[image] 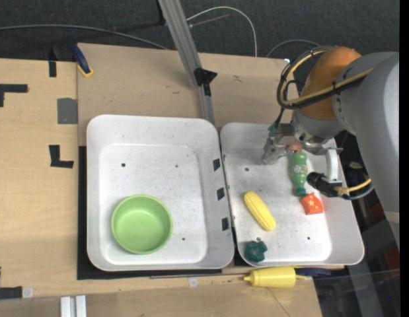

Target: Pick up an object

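Right now your claw (pixel 275 145) hangs low beside the green plastic bottle (pixel 298 170); whether it's wide or narrow you cannot tell, and a descent could knock that bottle aside.

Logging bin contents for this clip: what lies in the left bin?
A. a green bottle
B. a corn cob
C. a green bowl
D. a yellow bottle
C: the green bowl sits in the left bin, near its front-left corner, while the corn cob and green bottle lie in the right bin.
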